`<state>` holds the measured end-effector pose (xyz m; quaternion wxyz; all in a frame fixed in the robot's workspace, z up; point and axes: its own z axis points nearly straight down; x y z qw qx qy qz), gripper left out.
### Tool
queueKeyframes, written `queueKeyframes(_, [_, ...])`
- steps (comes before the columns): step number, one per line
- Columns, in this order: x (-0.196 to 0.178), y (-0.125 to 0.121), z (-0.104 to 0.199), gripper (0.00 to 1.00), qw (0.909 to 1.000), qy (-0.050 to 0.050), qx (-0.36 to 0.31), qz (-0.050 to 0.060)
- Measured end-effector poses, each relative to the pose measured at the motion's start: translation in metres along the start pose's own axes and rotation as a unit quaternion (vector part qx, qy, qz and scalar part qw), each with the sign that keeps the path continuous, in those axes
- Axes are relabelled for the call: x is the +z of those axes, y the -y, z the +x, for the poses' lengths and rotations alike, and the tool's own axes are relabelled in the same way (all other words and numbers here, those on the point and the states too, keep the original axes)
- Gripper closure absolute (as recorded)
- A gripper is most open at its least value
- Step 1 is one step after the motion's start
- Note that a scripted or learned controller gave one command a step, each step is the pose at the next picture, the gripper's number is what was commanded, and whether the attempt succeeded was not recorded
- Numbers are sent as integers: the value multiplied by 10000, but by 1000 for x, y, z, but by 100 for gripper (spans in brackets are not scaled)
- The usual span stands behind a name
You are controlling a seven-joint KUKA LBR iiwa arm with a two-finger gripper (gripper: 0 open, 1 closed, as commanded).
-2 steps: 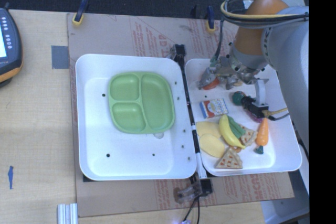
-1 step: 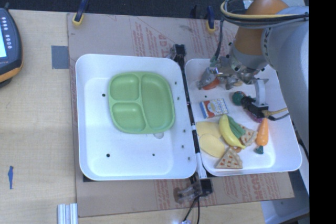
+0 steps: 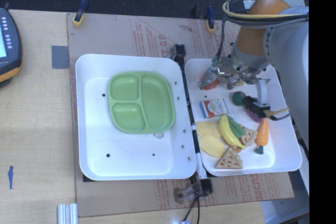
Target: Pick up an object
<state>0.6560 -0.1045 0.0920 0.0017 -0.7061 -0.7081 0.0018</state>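
- Your pincer hangs low over the far end of the right-hand shallow white bin, beneath the grey arm's orange band.
- I cannot tell from this view whether the pincer is open or closed, or whether anything sits in it; dark wrist hardware masks the tips.
- The nearest candidate is the small red and grey object lying on the bin floor just left of the pincer and slightly nearer the camera. Whether they touch cannot be determined.
- That object's long axis appears to run on a diagonal, from near left to far right.
- The remaining items lie well toward the near end: the small printed card, the yellow plastic banana, the orange toy carrot and the waffle-patterned triangular wedge.
- The green divided plastic plate sits in the left-hand white bin, well apart from the pincer.
- In my judgement, the shortest move is a small shift left and toward the camera onto the red and grey object.
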Motion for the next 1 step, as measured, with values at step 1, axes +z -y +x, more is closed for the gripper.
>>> queueKeyframes(1, [0,0,0,0,10000,0,-4,1])
